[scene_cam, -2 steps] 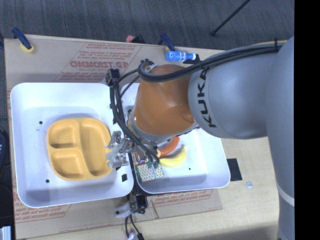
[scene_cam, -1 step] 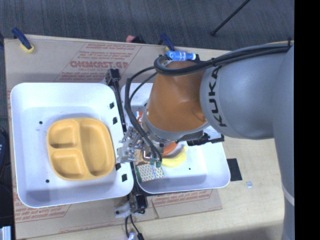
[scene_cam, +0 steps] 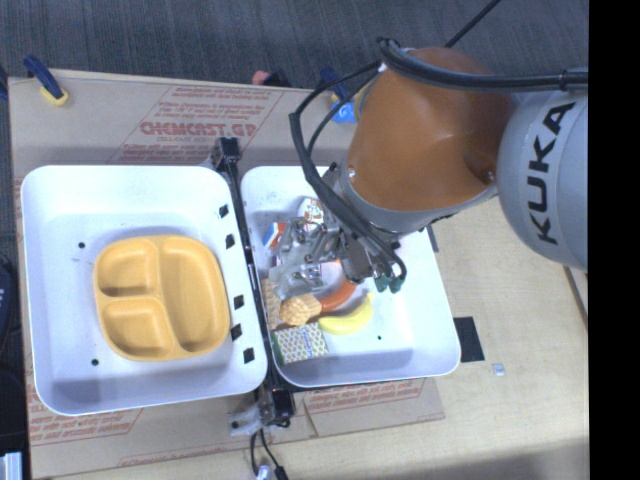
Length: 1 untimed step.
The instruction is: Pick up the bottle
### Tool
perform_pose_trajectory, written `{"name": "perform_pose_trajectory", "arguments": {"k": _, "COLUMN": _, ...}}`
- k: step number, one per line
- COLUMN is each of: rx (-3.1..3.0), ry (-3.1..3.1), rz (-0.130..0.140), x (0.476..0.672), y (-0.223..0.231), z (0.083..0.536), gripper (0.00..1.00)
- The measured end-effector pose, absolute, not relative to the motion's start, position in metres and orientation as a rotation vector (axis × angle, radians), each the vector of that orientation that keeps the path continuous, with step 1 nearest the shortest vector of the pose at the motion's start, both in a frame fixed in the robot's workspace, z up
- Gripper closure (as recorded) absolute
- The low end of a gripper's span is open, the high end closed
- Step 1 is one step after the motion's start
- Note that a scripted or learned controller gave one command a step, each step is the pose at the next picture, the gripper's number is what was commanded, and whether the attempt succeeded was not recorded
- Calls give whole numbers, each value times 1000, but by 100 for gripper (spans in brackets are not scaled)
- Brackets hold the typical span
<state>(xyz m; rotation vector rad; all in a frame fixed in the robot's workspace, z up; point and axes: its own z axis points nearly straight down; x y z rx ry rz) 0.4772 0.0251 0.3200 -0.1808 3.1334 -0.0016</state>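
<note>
Now gripper (scene_cam: pixel 318 253) low in right bin (scene_cam: pixel 425 353), finger state can't tell. Banana (scene_cam: pixel 350 319) + cracker (scene_cam: pixel 296 311) just below it; yellow tray (scene_cam: pixel 160 296) well left.

Bench (scene_cam: pixel 520 408), cardboard sheet (scene_cam: pixel 150 118), two bins (scene_cam: pixel 50 268)

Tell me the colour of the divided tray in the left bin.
Yellow, a pale mustard shade. The divided tray shows plainly in the camera view, lying in the left bin.
</note>
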Motion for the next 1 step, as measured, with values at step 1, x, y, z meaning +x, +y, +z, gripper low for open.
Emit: {"name": "perform_pose_trajectory", "arguments": {"k": 1, "rx": -752, "ry": 3052, "rz": -1, "x": 484, "y": 31, "z": 263, "gripper": 100}}
